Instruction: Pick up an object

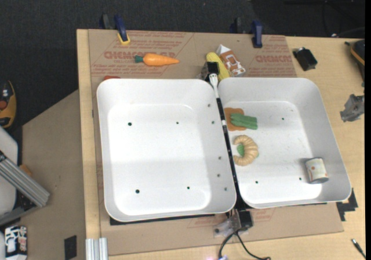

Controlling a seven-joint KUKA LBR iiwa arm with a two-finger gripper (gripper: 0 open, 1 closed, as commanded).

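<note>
The right bin [313, 99] holds three objects. A green piece lying on an orange slab [239, 119] sits near the bin's left wall. Just below it lies a tan ring-shaped bagel [246, 150] with a green spot. A small white can [316, 170] lies on its side near the bin's lower right corner. The left bin [156, 96] stands beside it.
An orange carrot [157, 60] lies on the cardboard behind the left bin. A yellow banana and a small orange-white box [227, 62] lie behind the seam between the bins. Blue clamps [256, 33] hold the board's far edge. A grey bracket [352, 108] sits at the right.
</note>
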